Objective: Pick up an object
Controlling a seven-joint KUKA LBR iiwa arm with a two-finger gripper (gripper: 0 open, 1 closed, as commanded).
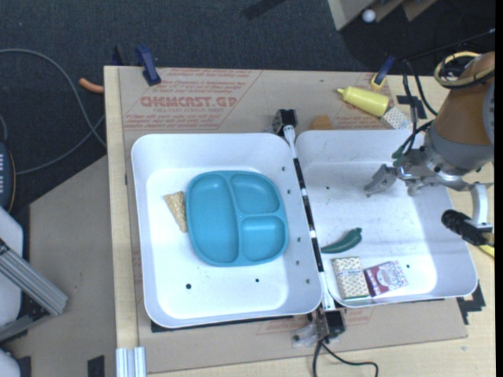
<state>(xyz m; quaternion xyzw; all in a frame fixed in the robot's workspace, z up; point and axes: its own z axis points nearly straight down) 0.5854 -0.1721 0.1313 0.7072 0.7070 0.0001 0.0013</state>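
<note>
The right bin holds a dark green pepper-shaped item near its left wall. Two small packets lie at its front: a beige and green one and a red and white one. My gripper hangs over the back middle of this bin, well behind those items. Its fingers stand spread apart with nothing between them. The grey arm with its orange band comes in from the right.
The left bin holds a blue divided plate and a tan cracker-like piece beside it. A yellow bottle lies on the bench behind the right bin. Blue clamps grip the board's back edge.
</note>
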